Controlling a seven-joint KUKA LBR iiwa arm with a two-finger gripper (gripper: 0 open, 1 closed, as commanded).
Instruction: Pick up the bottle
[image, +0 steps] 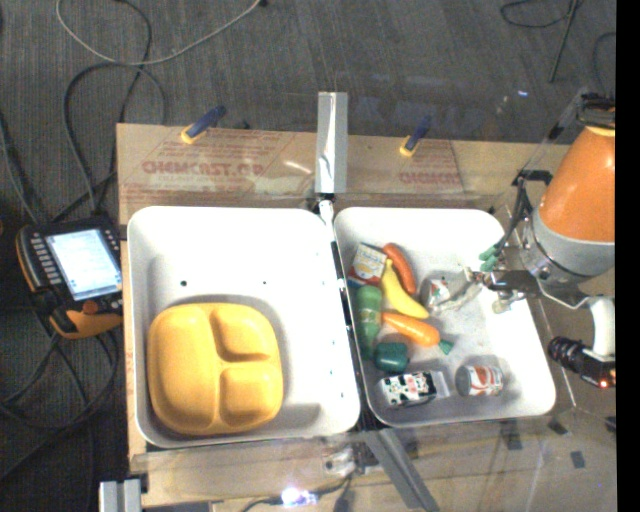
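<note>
Camera view: green bottle (372, 322) lying in right bin (520, 395), close against its left wall, beside yellow banana (398, 296) and orange carrot (412, 327). Gripper (462, 289) low over that bin's middle, toward its right wall, touching no bottle; fingers' state impossible to tell. Yellow divided plate (216, 365) upside down in left bin (180, 235), near its front-left corner.
</note>
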